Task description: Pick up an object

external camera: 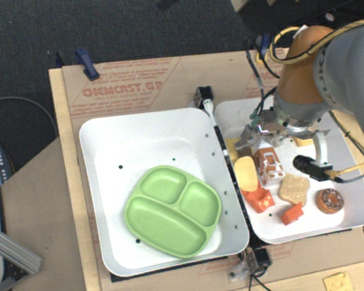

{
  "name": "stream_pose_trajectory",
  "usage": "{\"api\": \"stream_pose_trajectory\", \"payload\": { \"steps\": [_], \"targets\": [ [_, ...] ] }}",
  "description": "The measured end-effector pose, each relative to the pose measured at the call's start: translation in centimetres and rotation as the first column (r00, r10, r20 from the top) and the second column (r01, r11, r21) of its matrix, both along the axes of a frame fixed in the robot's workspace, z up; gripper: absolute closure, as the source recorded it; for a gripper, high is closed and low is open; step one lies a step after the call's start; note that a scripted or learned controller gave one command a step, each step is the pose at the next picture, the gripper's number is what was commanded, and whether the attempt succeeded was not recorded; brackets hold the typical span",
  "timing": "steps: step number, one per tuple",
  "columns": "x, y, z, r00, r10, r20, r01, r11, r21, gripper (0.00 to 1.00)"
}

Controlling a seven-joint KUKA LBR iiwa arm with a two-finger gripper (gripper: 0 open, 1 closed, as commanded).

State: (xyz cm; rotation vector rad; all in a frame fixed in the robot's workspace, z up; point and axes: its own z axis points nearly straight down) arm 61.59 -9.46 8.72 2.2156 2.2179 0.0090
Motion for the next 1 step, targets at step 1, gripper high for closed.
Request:
{"api": "stream_pose_trajectory", "payload": {
  "steps": [1],
  "targets": [
    [-2.13, -0.21, 0.22, 1.0, -0.003, 0.002, 0.003, 1.0, 0.0, 0.0]
  ]
}}
